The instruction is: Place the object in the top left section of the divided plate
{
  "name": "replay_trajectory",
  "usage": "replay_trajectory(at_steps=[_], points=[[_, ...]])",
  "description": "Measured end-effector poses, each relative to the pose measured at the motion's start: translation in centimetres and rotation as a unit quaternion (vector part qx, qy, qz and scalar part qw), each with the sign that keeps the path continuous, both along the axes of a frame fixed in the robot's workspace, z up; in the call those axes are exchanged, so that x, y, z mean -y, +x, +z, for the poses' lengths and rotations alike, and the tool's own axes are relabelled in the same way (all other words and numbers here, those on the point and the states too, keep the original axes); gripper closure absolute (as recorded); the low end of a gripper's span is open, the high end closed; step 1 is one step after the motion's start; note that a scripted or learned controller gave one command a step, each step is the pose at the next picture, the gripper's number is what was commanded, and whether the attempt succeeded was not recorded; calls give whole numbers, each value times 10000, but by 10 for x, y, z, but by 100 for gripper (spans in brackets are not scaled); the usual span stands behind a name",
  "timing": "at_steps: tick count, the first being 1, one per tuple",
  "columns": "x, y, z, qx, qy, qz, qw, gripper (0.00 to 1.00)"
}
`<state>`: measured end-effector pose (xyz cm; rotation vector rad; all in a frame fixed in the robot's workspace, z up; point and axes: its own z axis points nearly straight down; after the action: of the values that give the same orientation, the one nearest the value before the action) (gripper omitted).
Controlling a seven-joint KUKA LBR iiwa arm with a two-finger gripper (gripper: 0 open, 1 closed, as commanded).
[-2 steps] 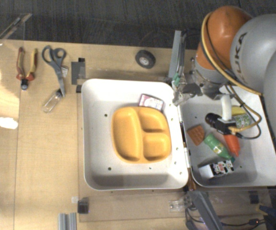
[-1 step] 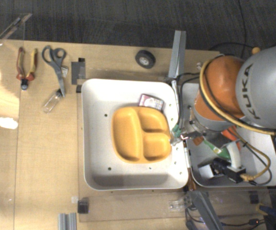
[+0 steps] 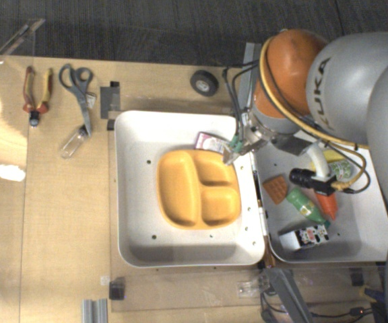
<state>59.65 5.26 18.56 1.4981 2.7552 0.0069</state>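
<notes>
Beside the tool (image 3: 233, 151), a small packet (image 3: 209, 142) touches the divided plate (image 3: 197, 187).

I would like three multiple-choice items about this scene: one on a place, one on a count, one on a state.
1. Where is the plate?
A. left bin
B. right bin
C. bare bench

2. How many sections does the plate have?
A. two
B. three
C. five

3. What lies in the plate's sections?
A. scissors
B. a tape roll
C. nothing

Key:
1 A, the yellow plate rests in the left bin.
2 B, one long section and two smaller ones show.
3 C, all sections are bare; the gripper hovers at its rim.
</notes>
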Motion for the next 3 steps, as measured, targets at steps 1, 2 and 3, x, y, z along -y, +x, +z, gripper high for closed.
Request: replay_trajectory(at_steps=[1,2,3], points=[[-49,-16,67,21,-6,1585,9874,100],[-32,-6,40,9,-19,3221,9467,100],[8,5,34,14,-22,3248,9458,100]])
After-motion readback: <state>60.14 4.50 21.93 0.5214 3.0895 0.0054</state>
